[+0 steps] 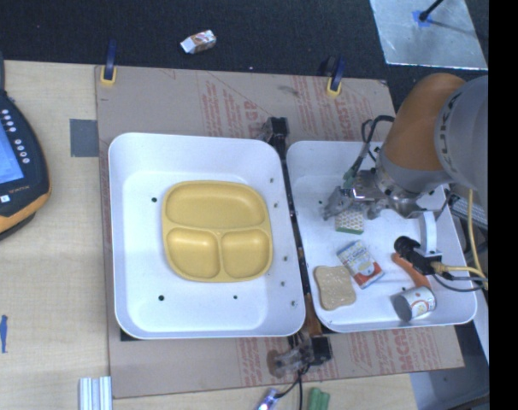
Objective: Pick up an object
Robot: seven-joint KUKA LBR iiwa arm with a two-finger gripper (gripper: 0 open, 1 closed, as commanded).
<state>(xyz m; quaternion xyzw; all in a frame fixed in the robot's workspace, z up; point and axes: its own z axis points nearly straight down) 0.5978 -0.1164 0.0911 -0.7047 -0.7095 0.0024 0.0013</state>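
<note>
Grey metal claw (pixel 344 202) low in the right bin (pixel 319 165), fingers' spread impossible to tell, nothing visibly held. Just beneath, touching or nearly so, a small pale speckled piece (pixel 350 222); nearby a printed packet (pixel 360 263) and tan slab (pixel 334 286). Best centred squarely over one item, clear of neighbours, before lifting.

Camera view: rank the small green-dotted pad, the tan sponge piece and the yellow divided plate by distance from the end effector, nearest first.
1. Green-dotted pad, right bin, just below the end effector.
2. Tan sponge piece, right bin's near edge.
3. Yellow divided plate, in the left bin.
</note>
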